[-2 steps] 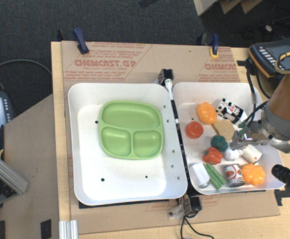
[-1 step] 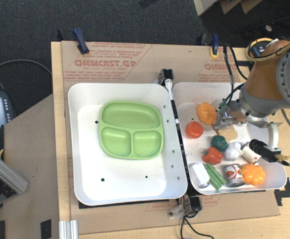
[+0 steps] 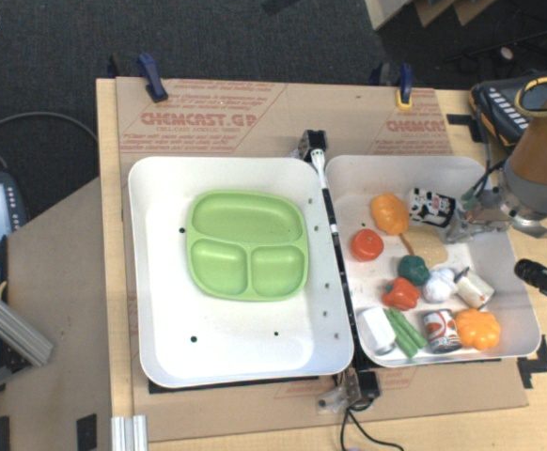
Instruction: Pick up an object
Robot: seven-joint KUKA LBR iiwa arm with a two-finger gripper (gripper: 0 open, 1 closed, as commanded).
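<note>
Arm (image 3: 537, 163) cut off at right edge.

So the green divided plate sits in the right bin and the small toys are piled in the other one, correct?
Not quite. The camera view shows the green divided plate in the left bin; the small toys lie in the right bin, beside the tool.
</note>
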